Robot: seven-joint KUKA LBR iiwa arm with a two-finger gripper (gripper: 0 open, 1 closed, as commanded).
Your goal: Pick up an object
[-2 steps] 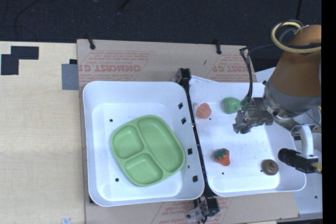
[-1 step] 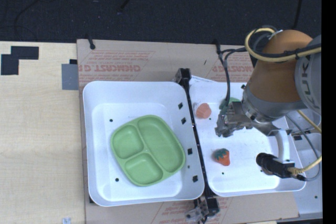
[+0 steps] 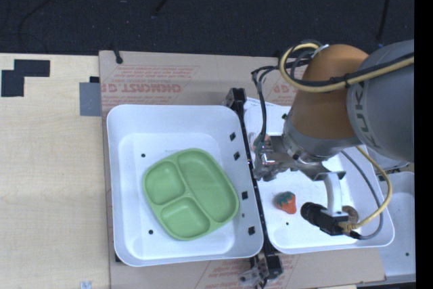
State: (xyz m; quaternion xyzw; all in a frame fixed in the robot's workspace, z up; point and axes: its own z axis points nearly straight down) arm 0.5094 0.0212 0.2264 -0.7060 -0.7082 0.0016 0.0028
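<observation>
A small orange-red toy with a green top lies on the floor of the right bin, near its front left. My gripper hangs low over the left side of that bin, close to the divider and a little behind and to the left of the toy. I see nothing held in it. The grey arm with its orange band hides most of the bin's back half. In the left bin a green three-compartment plate lies flat.
A black divider rail runs between the two bins. Both bins sit on a cardboard sheet on the wooden bench. A yellow cable loops around the wrist and down the right bin's right side.
</observation>
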